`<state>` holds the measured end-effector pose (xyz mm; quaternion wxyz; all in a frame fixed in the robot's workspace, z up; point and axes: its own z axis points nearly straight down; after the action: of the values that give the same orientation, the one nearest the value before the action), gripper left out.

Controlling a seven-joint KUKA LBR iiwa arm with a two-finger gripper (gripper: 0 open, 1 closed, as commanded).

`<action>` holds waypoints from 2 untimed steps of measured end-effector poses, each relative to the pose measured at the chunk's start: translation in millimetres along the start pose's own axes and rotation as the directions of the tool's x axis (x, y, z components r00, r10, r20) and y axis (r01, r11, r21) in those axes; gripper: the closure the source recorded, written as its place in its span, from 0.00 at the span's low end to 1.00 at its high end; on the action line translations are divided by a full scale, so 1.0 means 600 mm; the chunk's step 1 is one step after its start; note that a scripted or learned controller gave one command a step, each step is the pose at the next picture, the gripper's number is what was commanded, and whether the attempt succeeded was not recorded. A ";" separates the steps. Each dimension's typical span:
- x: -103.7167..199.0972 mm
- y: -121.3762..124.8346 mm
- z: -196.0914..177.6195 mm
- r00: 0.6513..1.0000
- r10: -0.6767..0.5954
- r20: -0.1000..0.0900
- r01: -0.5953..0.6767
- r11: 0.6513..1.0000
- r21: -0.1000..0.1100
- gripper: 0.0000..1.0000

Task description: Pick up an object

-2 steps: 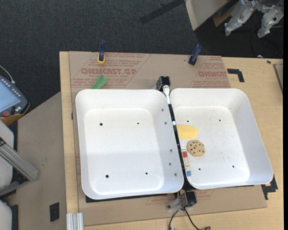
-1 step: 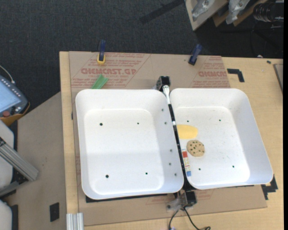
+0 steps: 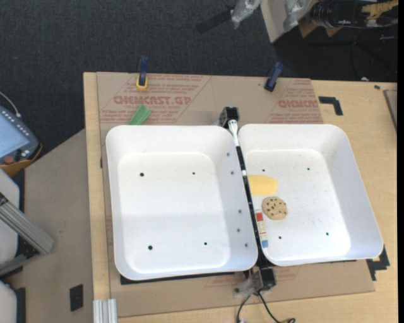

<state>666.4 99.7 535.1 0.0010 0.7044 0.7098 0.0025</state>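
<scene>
Two shallow white bins sit side by side on a cardboard-covered bench. The left bin [image 3: 170, 202] has a bare floor apart from a few dark dots. The right bin [image 3: 309, 195] holds the candidates for picking, all gathered near its left wall.

Objects in the right bin:
- A yellow wedge-like piece [image 3: 262, 184], lying flat, close to the dividing edge between the bins.
- A round cookie [image 3: 274, 207] with dark chips, just nearer than the yellow piece and slightly to its right; the two look to be touching or nearly so, hard to tell which.
- A thin strip with red and blue marks [image 3: 261, 229] lying along the left wall, just beside the cookie on its near-left side.

At the far right top of the view, parts of the arm [image 3: 297, 12] are visible above the bench edge, well apart from both bins. The gripper's state cannot be told from this view, and nothing is seen held.

Progress, as a judgement: the pick has not started. Every object rests on the bin floor, none lifted. What is left is the whole job: bring the arm over the right bin, descend on one item, close, lift. The cookie looks the most separable target; the strip hugs the wall and may be awkward.
</scene>
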 end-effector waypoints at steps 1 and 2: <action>0.102 0.000 0.001 1.000 0.001 -0.001 -0.001 1.000 0.001 0.00; 0.096 0.001 -0.019 1.000 0.005 0.001 -0.005 1.000 -0.006 1.00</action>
<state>666.7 157.4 546.8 0.0035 0.7063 0.7079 0.0043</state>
